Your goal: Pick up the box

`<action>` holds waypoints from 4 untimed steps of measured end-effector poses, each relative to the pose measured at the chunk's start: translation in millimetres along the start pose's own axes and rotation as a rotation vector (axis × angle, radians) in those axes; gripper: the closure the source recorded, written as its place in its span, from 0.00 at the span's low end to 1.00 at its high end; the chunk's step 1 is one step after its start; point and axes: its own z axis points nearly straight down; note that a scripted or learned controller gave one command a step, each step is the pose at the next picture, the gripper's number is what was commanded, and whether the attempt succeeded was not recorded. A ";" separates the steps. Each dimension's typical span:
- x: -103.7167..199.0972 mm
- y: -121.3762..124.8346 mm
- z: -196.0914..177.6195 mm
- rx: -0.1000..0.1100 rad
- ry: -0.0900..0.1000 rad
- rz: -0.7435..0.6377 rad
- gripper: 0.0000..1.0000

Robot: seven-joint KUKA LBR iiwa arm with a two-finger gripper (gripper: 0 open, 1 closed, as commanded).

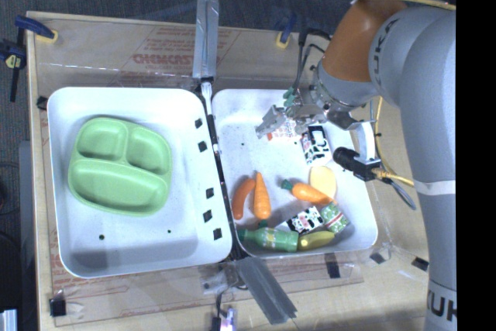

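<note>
A small white box (315, 144) with black and red print lies in the upper part of the right bin (232, 120), partly under the wrist. My gripper (273, 122) hangs low over the bin's upper middle, just left of the box, and its grey tip points left toward bare bin floor. A bit of red and white print (284, 133) shows right beneath the gripper; whether it touches the gripper is unclear. Nothing is visibly held.
The right bin also holds two carrots (254, 198), a third carrot (308, 191), a pale yellow piece (324, 181), a green bottle (268, 238) and a black-and-white patterned pack (308, 221) along the near wall. A green divided tray (121, 163) lies in the left bin (62, 244).
</note>
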 end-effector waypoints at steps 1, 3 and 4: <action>-23.2 40.3 79.7 -0.011 -0.003 -0.025 0.00; -23.5 41.5 70.1 -0.010 -0.007 -0.031 0.00; -24.5 46.7 -9.9 -0.003 0.000 0.204 0.00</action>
